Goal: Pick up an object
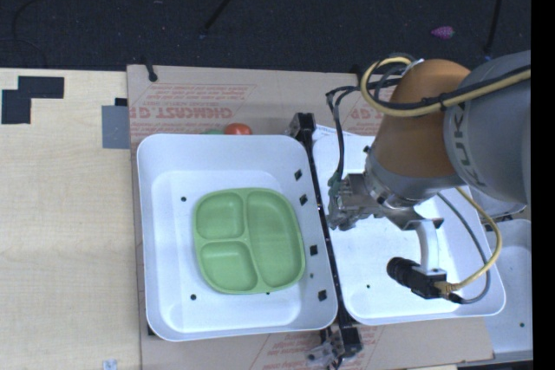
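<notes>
A light green divided plate (249, 240) with three compartments lies flat in the middle of the left bin (165, 186). My gripper (341, 210) hangs low over the left side of the right bin (377, 299), close to the wall between the two bins. The grey and orange arm (429, 134) above covers most of that bin's far half. I see nothing held at the gripper, and whatever lies beneath the arm is hidden.
A small red round object (237, 130) with a bit of green beside it sits just behind the left bin's far rim. Black clips (303, 127) run along the divider between the bins. A black cable part (414, 277) hangs over the right bin's floor.
</notes>
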